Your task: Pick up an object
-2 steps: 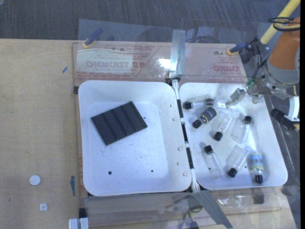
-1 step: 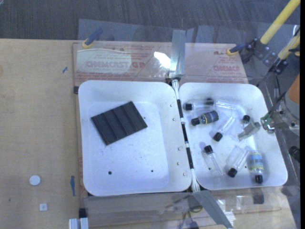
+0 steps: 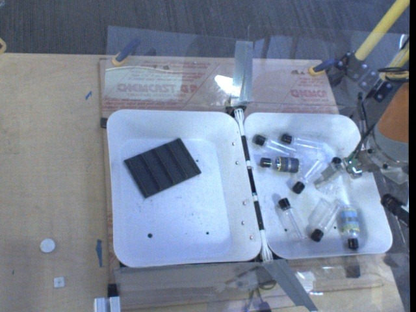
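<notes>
I see the desk (image 3: 45, 142), tan and wide, carrying two shallow white bins side by side. The left bin (image 3: 123, 239) holds a dark ribbed pad (image 3: 162, 166), lying flat and turned at a slant toward its far left part. The right bin (image 3: 374, 239) holds a scatter of clear vials with black caps. The arm (image 3: 396, 119) comes in from the right, its orange band showing above the right bin's right rim. The tool (image 3: 351, 166) sits low inside the right bin near that rim; I cannot tell how it stands from this angle. Just left of it lies a clear vial (image 3: 325, 174), tilted, so close to the tip that I cannot tell whether they touch. Further left, a vial with a dark label (image 3: 281, 164) lies on its side near the divider. Toward the near right corner, a vial with a blue-green label (image 3: 349, 223) rests close to the rim. On the desk's near left lies a small white disc (image 3: 47, 245).
</notes>
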### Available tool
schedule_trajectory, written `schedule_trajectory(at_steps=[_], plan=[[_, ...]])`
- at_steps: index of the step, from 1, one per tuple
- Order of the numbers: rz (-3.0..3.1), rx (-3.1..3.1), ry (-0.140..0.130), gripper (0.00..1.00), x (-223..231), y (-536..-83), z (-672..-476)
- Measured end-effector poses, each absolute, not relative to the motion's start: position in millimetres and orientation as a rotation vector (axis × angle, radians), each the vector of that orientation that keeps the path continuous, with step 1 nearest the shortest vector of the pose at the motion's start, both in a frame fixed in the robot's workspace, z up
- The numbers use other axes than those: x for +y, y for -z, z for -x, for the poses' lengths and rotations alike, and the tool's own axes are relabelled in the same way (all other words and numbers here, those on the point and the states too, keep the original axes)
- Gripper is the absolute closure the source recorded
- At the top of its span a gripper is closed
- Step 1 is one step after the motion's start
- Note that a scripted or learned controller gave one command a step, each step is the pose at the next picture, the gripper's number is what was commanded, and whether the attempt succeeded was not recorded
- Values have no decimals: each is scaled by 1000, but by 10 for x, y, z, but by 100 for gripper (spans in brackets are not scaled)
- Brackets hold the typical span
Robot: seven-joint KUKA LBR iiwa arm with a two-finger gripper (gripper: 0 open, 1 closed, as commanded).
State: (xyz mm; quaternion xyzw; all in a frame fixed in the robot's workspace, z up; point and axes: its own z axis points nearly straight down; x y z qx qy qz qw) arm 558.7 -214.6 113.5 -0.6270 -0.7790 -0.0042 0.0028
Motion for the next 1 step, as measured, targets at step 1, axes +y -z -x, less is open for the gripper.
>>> schedule_trajectory(at_steps=[1], plan=[[1948, -2456, 27, 0, -2082, -884, -5841]])
